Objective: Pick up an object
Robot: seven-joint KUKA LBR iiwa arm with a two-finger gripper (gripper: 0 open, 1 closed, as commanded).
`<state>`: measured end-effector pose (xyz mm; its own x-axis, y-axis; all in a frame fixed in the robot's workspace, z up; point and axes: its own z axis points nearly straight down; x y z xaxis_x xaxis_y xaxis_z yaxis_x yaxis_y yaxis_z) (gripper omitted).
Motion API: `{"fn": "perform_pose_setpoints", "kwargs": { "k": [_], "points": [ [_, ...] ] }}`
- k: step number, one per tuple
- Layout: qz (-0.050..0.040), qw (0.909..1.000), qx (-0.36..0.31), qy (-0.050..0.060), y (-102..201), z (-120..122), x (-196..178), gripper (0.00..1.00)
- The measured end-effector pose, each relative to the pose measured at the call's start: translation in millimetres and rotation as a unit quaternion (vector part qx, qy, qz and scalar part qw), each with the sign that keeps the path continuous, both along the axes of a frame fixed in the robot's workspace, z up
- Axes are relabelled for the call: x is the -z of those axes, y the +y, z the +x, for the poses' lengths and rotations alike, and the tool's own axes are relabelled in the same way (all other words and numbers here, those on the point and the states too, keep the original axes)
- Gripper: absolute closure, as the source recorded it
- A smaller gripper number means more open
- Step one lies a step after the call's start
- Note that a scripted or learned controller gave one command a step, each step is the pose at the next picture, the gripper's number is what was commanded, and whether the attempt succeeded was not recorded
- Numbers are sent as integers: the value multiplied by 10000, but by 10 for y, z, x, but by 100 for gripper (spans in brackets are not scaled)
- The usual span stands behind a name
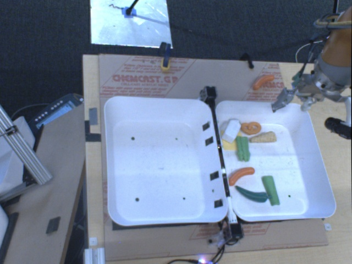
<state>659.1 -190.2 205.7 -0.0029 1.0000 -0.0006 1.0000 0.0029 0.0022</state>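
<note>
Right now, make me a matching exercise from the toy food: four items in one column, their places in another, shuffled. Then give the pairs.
Items
1. orange sausage
2. orange ring
3. white block
4. green stick

Places
A. right bin, near its front edge
B. on the cardboard behind the right bin
C. right bin, by the divider at the back
D. right bin, just right of the white block

Pairs: 1-B, 2-D, 3-C, 4-A
</note>
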Motion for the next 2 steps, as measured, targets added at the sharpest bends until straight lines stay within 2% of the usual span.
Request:
{"fn": "perform_pose_setpoints", "kwargs": {
  "k": [1, 2],
  "points": [
    [-8, 10000, -17, -24, -2, 11, -119, 100],
    [1, 10000, -27, -27, 517, 110, -835, 100]
  ]
}}
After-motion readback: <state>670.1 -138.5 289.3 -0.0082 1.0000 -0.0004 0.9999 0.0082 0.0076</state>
